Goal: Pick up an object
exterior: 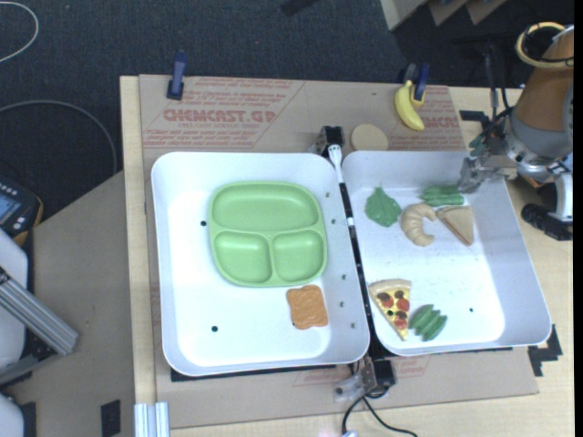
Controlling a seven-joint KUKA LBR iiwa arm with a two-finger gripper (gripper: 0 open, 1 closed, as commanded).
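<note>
In the right bin (510, 271) lie a green leaf (383, 208), a croissant (420, 222), a tan bread wedge (457, 224), a green bean pod (443, 195), a pizza slice (393, 300) and a green pea pod (427, 321). The left bin (182, 271) holds a green divided plate (268, 233) and a piece of toast (308, 307). My gripper (474, 173) hangs at the right bin's far right corner, just right of the green bean pod, with the arm's orange band (549, 98) above it.
A yellow banana (409, 107) and a tan round disc (369, 137) rest on the brown board behind the bins. Blue clamps (176, 77) hold the board's back edge. A black clip (331, 139) sits where the bins meet.
</note>
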